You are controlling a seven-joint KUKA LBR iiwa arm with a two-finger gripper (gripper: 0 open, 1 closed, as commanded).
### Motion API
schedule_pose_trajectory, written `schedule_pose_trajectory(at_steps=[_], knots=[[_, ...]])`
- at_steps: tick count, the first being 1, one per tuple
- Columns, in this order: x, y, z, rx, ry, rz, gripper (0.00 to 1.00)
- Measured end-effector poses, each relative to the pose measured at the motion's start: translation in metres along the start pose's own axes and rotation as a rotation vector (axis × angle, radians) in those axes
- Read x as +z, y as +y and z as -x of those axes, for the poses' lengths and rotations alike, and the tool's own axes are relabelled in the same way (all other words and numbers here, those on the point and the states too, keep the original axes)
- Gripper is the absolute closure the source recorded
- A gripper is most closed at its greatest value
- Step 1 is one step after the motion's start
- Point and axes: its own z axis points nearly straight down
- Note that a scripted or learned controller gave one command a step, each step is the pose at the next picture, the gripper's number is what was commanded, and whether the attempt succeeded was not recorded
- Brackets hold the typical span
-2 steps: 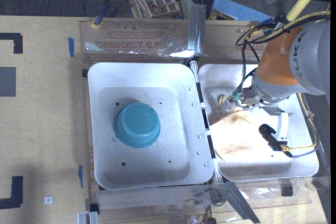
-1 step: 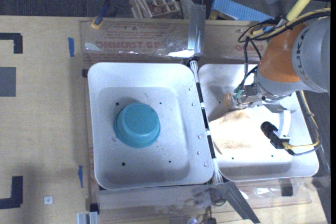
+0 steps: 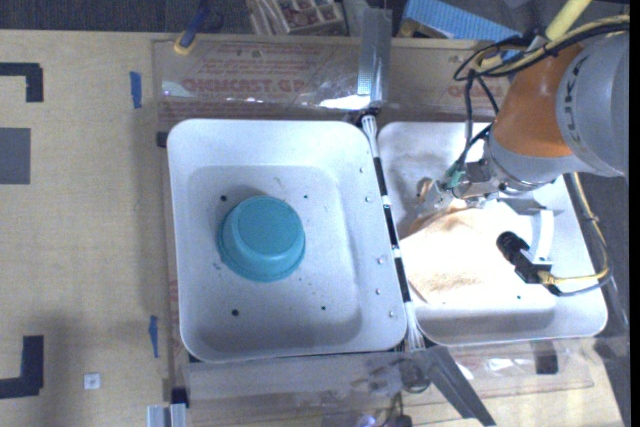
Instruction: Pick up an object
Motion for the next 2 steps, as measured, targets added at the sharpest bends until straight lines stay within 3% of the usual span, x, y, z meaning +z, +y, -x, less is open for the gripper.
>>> schedule_pose_trajectory(at_steps=[1,2], knots=[[-0.0101,0.0005,0.0016,0.003,-0.001,0.003,1.00],[-0.0103,0.0005,0.0016,0.003,-0.001,0.003,0.00]])
